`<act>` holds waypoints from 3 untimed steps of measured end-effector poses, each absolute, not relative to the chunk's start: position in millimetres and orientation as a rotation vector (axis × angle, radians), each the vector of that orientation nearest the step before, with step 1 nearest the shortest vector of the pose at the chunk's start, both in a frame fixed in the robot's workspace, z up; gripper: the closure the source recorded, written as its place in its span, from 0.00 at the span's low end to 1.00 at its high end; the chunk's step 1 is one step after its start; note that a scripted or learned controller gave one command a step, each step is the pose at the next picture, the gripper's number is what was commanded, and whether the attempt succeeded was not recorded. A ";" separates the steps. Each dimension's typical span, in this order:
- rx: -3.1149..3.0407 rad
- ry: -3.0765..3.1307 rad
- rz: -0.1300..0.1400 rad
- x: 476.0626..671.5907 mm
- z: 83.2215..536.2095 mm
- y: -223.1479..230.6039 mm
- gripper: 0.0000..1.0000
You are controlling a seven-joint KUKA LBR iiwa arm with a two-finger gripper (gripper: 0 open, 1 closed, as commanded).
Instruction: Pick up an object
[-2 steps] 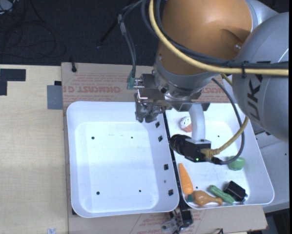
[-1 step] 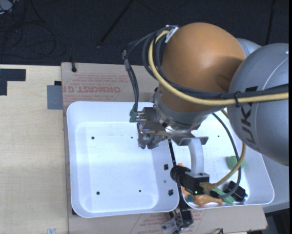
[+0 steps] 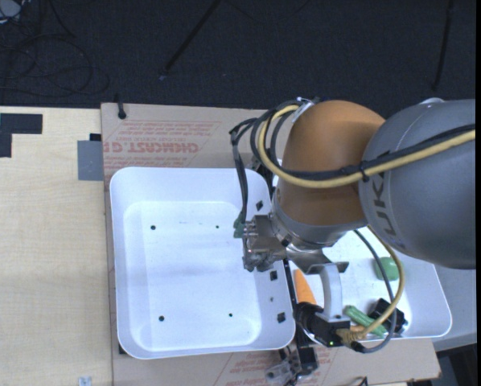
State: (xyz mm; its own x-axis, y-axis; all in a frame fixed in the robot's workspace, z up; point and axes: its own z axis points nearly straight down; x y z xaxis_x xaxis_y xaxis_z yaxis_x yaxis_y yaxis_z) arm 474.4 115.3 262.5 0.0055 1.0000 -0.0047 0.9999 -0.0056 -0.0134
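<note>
— Over on the left, what do you have?
— The left bin [image 3: 184, 276], white and bare apart from a few small dark dots on its floor. Nothing there for me to take.
— And toward the middle?
— My gripper [image 3: 259, 256] hangs over the wall where the two bins meet, tucked beneath my own wrist. How my jaws stand I cannot tell, because the wrist and the cables cover them, and I see no object lifted in them.
— So the pick is not done?
— As I judge it, no. The whole grasp is left: choose an object, come down on it, close, and raise it.
— Where are the objects?
— Further right, in the right bin [image 3: 443, 316]. An orange object [image 3: 303, 286] lies near its left wall. A green piece [image 3: 388, 268] lies beyond it, and a second green piece [image 3: 358, 315] lies nearer the front edge.
— What is hidden?
— Most of the right bin. My arm [image 3: 417, 183] covers its back and middle, so more may lie beneath. The orange object is partly covered too, and I cannot make out its shape.
</note>
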 end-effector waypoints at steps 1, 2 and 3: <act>-2.220 -2.216 0.013 519.3 145.5 112.6 1.00; -2.220 -2.224 -0.008 475.1 273.5 115.3 1.00; -2.221 -2.229 -0.011 570.0 325.0 164.9 1.00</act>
State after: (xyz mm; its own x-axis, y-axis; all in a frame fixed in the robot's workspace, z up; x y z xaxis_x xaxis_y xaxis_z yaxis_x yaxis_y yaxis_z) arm 570.0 164.9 325.0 -0.0037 1.0000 0.0017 1.0000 0.0037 0.0086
